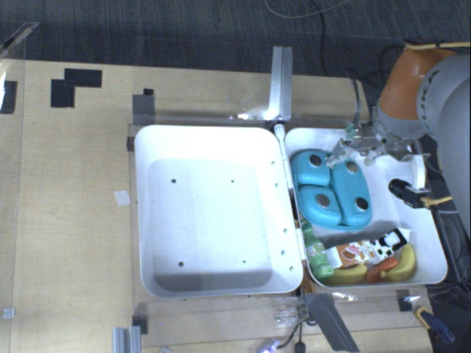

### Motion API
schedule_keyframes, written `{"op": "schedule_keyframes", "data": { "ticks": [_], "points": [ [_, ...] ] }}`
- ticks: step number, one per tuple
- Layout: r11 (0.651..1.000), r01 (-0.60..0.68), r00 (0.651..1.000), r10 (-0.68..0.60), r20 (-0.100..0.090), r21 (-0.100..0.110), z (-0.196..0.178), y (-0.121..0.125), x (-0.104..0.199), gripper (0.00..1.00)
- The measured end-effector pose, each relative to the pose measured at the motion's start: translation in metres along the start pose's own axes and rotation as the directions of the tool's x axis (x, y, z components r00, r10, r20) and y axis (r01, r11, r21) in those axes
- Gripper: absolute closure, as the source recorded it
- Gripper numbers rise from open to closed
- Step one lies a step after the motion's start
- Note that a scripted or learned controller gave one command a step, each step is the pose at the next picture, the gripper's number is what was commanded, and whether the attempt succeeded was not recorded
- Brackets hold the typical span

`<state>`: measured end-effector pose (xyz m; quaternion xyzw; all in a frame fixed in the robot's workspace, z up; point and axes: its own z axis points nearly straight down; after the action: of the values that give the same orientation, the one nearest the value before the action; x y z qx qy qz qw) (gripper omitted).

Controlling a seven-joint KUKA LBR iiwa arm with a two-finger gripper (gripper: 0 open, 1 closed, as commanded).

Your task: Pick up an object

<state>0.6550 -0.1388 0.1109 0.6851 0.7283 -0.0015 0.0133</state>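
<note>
The right white bin holds several objects. A large turquoise plastic piece with dark dimples lies in its left half. Along the bin's front wall lie a green bottle, a printed carton, a yellow banana and a small red item. My gripper hangs over the bin's back part, at the turquoise piece's far right corner. Whether it touches the piece I cannot make out. The grey arm with its orange band comes in from the right.
The left white bin sits beside the right one, their rims meeting at the middle. A metal post stands behind the divide. A black part of the arm overhangs the right bin's right side. Cables lie on the dark floor behind.
</note>
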Motion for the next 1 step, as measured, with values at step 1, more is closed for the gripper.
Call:
{"op": "schedule_keyframes", "data": {
  "ticks": [1],
  "points": [
    [0.999,0.041,0.999,-0.041,0.011,-0.006,-0.007,-0.0062,0.0149,0.0]
  ]
}}
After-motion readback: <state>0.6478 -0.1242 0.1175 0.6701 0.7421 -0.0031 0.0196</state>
